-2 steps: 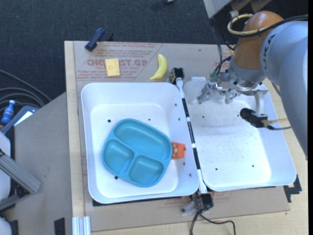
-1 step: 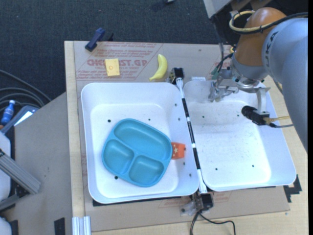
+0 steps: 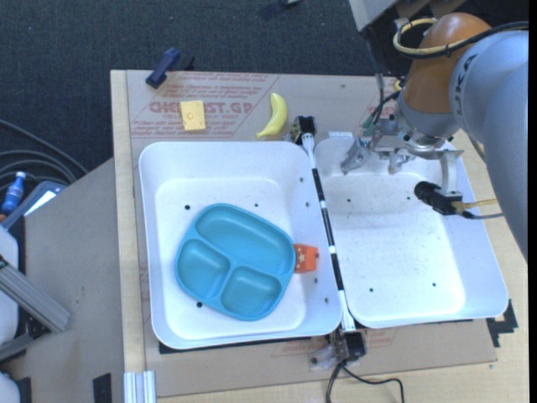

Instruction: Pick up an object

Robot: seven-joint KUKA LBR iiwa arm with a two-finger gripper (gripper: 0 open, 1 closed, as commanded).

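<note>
My gripper (image 3: 371,161) hangs over the far end of the right bin (image 3: 403,267), just below the arm's orange band (image 3: 436,57). Its two fingers stand apart, with bare white bin floor between them and nothing held. A blue divided plate (image 3: 235,260) lies in the left bin (image 3: 168,183). A small orange object (image 3: 305,259) rests against the plate's right edge, near the wall between the bins. A yellow banana (image 3: 273,116) lies on the cardboard behind the left bin, outside both bins.
A black part with a thin cable (image 3: 438,198) sticks out over the right bin below the wrist. A yellow square tag (image 3: 193,117) and a blue clip (image 3: 163,67) sit on the board at the back left. Cables lie off the bench at left.
</note>
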